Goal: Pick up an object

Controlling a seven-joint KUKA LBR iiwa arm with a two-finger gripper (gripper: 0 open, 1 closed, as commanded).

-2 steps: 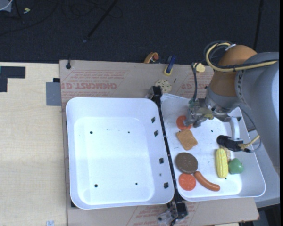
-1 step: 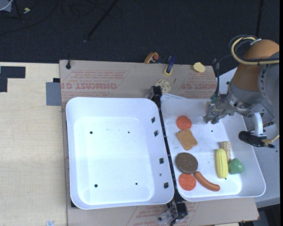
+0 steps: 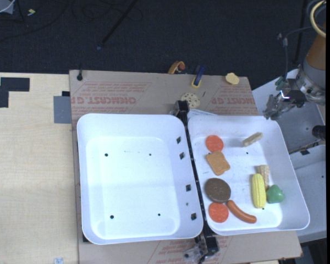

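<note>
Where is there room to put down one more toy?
The left bin has a bare white floor from wall to wall. In the right bin the toys crowd the middle and near end: tomato slice, toast, patty, corn, sausage.

Toy foods scattered flat in right bin (image 3: 290, 164): corn (image 3: 258, 190), sausage (image 3: 241, 212), bread (image 3: 217, 163).
</note>
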